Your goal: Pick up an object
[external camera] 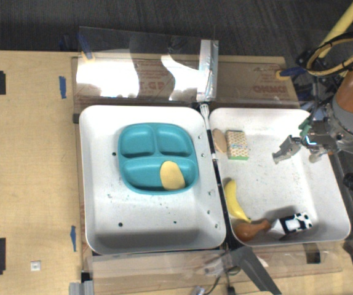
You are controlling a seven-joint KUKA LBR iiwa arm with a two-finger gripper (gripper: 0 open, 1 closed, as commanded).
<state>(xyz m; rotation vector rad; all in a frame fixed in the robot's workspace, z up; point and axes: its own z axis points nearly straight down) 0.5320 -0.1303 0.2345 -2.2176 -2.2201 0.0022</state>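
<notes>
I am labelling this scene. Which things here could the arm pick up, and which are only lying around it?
For the job:
gripper, over the right bin
banana
patterned block
brown object
black-and-white toy
yellow piece
teal divided plate

Just lying about:
left bin
right bin
clear sheet

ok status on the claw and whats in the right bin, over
Claw above right bin, upper right part, nothing between fingers. Banana, brown item, patterned box, black-white toy all lying loose. Nothing blocking them.

Dark carpet floor (164, 5) (glare on clear panel (139, 72))
</notes>
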